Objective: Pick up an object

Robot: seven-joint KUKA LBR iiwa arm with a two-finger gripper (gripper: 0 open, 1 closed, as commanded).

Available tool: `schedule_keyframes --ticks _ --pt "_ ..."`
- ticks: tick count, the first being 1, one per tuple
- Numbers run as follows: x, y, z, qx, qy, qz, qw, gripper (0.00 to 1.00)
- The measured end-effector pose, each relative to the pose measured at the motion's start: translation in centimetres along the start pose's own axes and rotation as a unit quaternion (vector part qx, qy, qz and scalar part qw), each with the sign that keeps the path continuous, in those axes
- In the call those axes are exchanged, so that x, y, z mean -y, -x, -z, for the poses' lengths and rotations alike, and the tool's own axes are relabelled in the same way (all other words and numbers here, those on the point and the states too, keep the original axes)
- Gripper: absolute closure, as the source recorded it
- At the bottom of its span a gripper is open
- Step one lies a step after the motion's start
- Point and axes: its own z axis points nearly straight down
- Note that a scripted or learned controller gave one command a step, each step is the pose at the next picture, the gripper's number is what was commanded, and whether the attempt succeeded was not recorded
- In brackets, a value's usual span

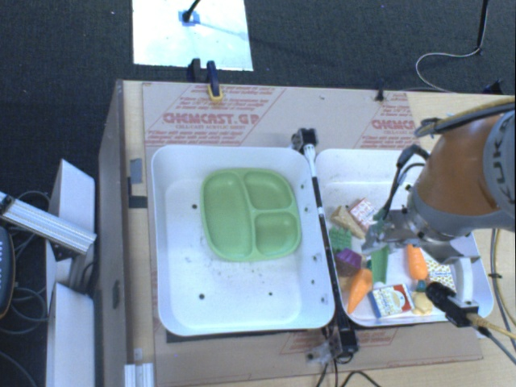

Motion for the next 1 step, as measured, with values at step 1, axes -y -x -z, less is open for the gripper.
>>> schedule_keyframes --ticks 1 --pt "-0.07 -4.61 7.43 0.0 0.001 0.0 1.0 1.0"
